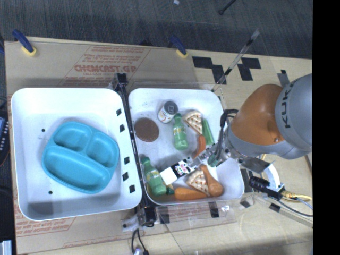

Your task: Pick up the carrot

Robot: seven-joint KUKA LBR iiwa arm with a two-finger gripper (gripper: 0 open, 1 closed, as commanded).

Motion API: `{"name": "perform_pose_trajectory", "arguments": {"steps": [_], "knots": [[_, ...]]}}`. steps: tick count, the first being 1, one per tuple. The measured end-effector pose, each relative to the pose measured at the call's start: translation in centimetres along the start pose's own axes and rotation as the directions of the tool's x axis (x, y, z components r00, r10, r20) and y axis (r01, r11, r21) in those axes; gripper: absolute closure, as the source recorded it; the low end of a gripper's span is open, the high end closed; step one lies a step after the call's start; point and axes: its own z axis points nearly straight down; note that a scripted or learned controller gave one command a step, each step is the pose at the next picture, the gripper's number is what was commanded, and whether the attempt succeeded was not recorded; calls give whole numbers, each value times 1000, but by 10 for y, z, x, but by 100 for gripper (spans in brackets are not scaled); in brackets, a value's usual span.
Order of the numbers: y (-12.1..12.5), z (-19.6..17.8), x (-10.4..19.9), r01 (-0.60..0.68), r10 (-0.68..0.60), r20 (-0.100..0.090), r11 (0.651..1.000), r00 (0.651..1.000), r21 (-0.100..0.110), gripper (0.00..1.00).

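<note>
Camera view, right bin [139, 96]: carrot [190, 194], orange, tapered, smooth, lying lengthwise along the near wall toward the right corner. Touching neighbours: waffle wedge [197, 179] and drumstick [211, 181] above it, green bottle [154, 178] at its left end. Further back: second green bottle [180, 133], brown disc [146, 129], small can [169, 110]. Gripper [212, 157] at the right wall; finger state cannot be told. Left bin [21, 102]: blue divided tray [81, 156].

Blue tray [79, 157] in left bin [21, 142], hand [215, 155] beside carrot [201, 144] in right bin [159, 95]
</note>
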Motion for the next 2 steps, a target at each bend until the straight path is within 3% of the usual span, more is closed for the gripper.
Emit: {"name": "perform_pose_trajectory", "arguments": {"steps": [1, 2], "knots": [[24, -27, 67, -77, 77, -7, 997, 997, 20, 100], [49, -74, 82, -437, 437, 1, 899, 899, 22, 100]]}}
